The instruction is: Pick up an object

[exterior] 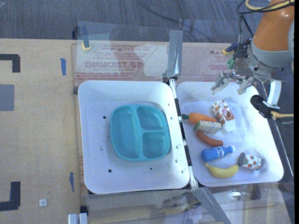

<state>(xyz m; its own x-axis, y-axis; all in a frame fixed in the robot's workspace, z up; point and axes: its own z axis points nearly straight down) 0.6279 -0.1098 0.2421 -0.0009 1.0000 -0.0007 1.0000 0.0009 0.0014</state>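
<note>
Toy carrot, sausage, bottle and banana lie in the right bin; the tool hovers above, fingers spread wide, holding nothing.

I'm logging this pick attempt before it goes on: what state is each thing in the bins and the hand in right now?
hand: fingers spread open, holding nothing, above the right bin's far edge
teal divided plate: flat in the left bin
carrot: lying flat
small carton: lying tilted
sausage: lying flat
blue bottle: on its side
banana: lying flat
spotted toy: lying on its side
</note>
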